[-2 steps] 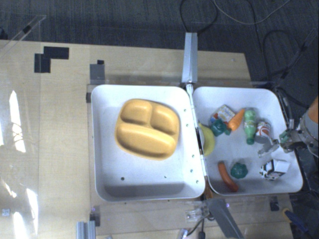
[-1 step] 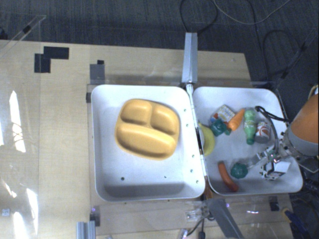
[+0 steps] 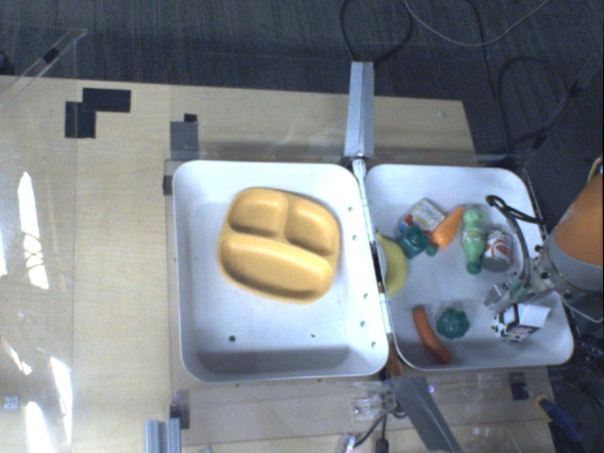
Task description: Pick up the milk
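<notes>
A small whitish carton (image 3: 427, 213), which I take for the milk, lies tilted near the back left of the right bin (image 3: 557, 347). It touches an orange carrot (image 3: 449, 226). My gripper (image 3: 515, 311) is low over the front right corner of that bin, well to the right of and nearer than the carton. A white boxy shape (image 3: 530, 317) sits right at its tip; I cannot tell whether it is a loose item or part of the tool.
Around the carton lie a teal toy (image 3: 412, 243), a green bottle (image 3: 472, 239), a can (image 3: 498, 249) and a banana (image 3: 395, 265). A red sausage (image 3: 430, 334) and a green broccoli (image 3: 453, 324) lie at the front. The left bin (image 3: 189, 347) holds a yellow tray (image 3: 279, 243).
</notes>
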Controlling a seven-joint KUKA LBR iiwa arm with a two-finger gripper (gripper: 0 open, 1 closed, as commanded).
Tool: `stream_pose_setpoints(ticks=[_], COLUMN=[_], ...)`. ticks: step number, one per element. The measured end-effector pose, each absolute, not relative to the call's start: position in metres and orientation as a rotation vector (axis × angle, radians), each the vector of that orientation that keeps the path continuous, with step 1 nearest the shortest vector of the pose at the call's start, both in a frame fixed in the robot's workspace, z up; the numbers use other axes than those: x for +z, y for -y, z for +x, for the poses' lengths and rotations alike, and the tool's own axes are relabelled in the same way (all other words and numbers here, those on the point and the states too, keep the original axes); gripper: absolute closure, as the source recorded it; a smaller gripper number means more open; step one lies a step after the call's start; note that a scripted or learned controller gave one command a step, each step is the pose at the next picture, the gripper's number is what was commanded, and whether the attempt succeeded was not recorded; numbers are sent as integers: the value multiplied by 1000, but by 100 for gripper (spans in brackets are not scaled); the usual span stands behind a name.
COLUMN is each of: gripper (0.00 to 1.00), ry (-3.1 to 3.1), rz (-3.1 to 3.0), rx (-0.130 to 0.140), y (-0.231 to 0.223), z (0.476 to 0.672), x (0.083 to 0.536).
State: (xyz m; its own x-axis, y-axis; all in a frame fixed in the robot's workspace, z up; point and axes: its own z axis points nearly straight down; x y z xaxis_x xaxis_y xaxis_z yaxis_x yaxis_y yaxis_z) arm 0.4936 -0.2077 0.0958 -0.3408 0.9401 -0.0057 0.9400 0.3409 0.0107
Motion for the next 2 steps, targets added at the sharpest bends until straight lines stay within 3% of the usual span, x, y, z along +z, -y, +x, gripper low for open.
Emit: stream_pose_setpoints(ticks=[1, 2], gripper=[0, 100], ry=[-2564, -2565], rz=[1797, 1794], rx=[9, 10], y=[208, 208], z=[494, 496], x=[96, 103])
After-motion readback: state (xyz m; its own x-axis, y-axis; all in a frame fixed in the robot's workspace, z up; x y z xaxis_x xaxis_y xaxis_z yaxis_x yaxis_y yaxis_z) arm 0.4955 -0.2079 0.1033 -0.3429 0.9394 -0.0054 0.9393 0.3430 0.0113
